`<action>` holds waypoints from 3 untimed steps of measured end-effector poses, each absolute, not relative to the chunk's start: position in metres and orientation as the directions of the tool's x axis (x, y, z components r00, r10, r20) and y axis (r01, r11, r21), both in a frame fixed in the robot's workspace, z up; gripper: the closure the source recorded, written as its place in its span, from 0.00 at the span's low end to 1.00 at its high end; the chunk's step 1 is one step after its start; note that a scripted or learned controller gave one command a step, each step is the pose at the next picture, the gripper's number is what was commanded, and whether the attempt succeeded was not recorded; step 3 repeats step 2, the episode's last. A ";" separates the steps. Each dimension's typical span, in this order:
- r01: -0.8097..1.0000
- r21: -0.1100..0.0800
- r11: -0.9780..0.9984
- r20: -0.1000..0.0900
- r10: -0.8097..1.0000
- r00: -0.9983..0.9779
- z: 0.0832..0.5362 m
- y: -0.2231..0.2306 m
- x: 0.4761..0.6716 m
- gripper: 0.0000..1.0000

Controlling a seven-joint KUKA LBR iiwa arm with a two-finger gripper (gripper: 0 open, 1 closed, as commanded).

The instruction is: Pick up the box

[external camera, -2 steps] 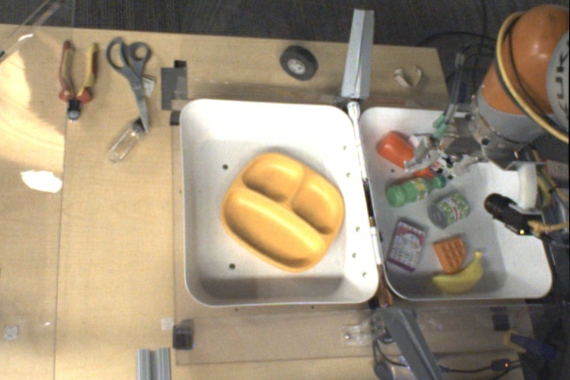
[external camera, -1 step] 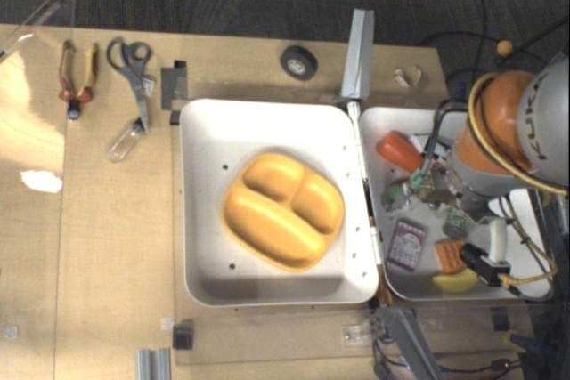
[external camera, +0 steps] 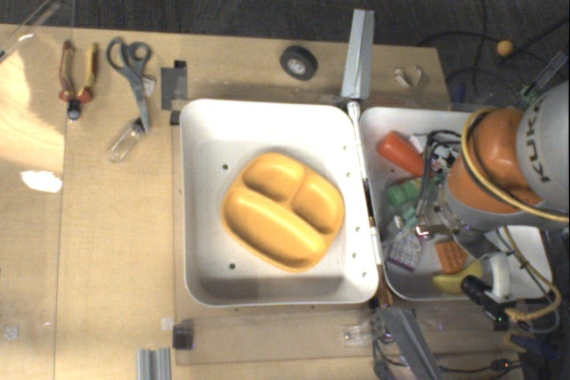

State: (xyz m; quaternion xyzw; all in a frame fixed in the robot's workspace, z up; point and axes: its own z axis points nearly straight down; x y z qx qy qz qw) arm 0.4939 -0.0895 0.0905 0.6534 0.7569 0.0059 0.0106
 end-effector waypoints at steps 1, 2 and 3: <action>0.989 0.029 0.148 -0.011 0.989 -0.148 0.102 -0.090 0.497 1.00; 0.969 0.008 0.249 -0.002 0.969 -0.249 0.237 -0.047 0.489 1.00; 0.969 0.008 0.249 -0.002 0.969 -0.249 0.237 -0.047 0.489 1.00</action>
